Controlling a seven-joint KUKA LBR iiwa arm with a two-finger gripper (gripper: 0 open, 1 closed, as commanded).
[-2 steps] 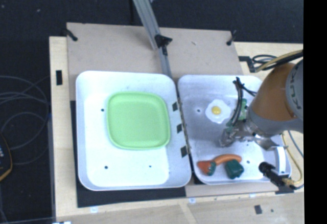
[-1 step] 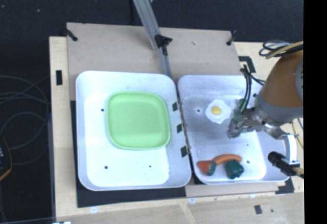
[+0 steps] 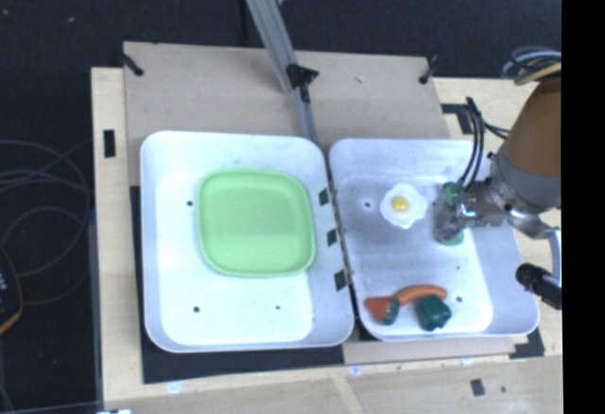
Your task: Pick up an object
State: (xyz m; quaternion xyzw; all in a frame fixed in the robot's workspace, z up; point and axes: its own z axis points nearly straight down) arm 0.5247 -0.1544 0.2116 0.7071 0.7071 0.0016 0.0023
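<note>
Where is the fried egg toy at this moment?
The fried egg lies in the right bin, in its upper middle part, just left of the gripper. The carrot and green block sit lower, near the front wall.
</note>
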